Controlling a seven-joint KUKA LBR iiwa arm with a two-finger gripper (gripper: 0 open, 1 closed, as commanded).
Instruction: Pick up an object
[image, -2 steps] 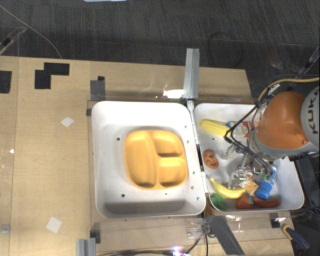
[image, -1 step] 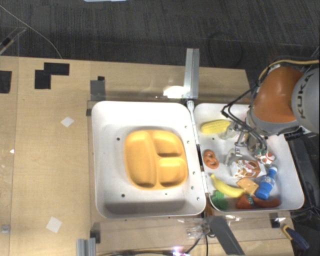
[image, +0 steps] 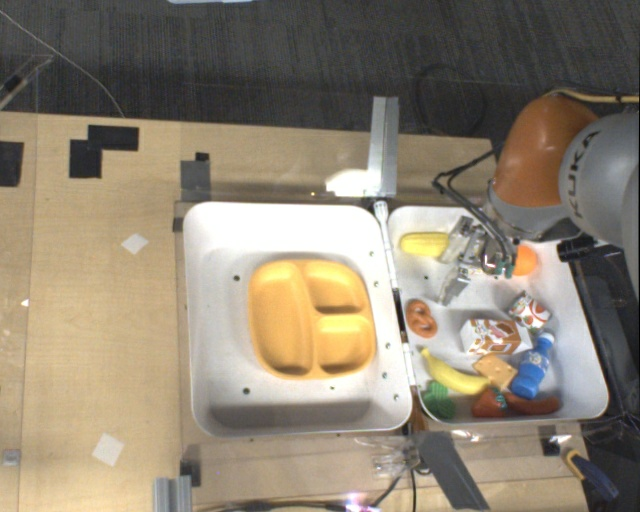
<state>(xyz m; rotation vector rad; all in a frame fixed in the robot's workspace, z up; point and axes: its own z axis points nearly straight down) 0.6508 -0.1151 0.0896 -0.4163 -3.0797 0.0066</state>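
1. Hand (image: 462, 268) hangs over upper part of right shallow white plastic bin (image: 590, 330); grip state: cannot tell.
2. Objects in that bin: yellow corn-shaped toy (image: 424, 243) just left of hand, banana (image: 455, 376) and blue bottle (image: 533, 366) nearer its bottom edge.
3. Yellow divided tray (image: 310, 315) lies in the bin left of it.

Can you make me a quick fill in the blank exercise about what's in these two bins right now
1. The yellow divided tray lies in the ____ bin.
2. The gripper hovers over the ____ bin, near its far end.
3. The pretzel lies beside the wall that ____ the two bins.
4. The blue bottle lies near the banana at the ____ end of its bin.

Missing words: left; right; divides; near
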